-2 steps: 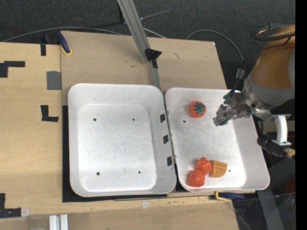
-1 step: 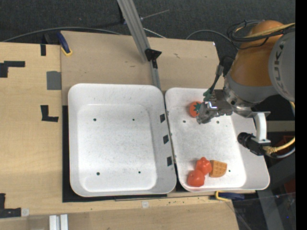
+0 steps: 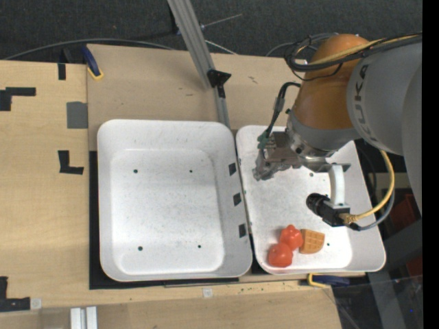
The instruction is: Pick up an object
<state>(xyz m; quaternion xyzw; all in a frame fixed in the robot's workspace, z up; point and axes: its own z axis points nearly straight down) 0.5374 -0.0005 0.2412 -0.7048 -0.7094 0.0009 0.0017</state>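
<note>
Two red toy pieces lie in the right bin (image 3: 363, 256) near its front edge: a red pepper-like piece (image 3: 291, 236) and a rounder red piece (image 3: 279, 255) touching it. An orange waffle-patterned piece (image 3: 311, 241) rests just right of them. My gripper (image 3: 264, 171) hangs over the upper left part of the right bin, well behind these objects. It points down toward the bin floor, and I see nothing between its fingers.
The left bin (image 3: 110, 184) sits beside the right one, with small black clips (image 3: 236, 199) along the seam between them. A grey metal pole (image 3: 195, 36) slants up from the back. A black cable plug (image 3: 322, 208) hangs from the wrist above the right bin.
</note>
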